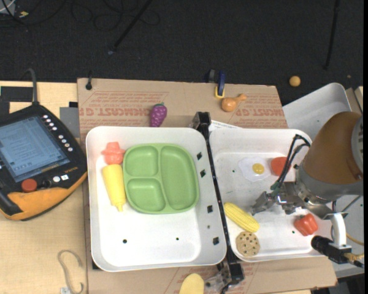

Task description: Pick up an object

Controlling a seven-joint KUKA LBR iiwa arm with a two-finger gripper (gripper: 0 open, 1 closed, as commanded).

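Your arm (331, 158) hung over the right bin (233, 149), with the hand (271, 199) low near the middle of the bin floor. Whether the hand was spread or pressed together I could not tell, because the wrist covered much of it, and I saw no object inside it.

The things to pick lay around the hand. The yellow corn (241, 217) lay just beside it, towards the front left corner, and looked to be the nearest target. A cookie (248, 244) lay close to the front wall, next to the corn. A fried egg (256, 169) and a red piece (278, 164) lay behind the hand, and another red piece (305, 224) lay partly under the wrist.

I think the hand was so low because the program was preparing a grasp, probably on the corn. The corn lay slanted and near the cookie, so the hand may need to turn to close across its narrow side.

The left bin (104, 225) carried a green plate (159, 178), a yellow bottle (114, 185) and a pink piece (113, 153), all well apart from the hand. In my judgement the pick was not yet done.
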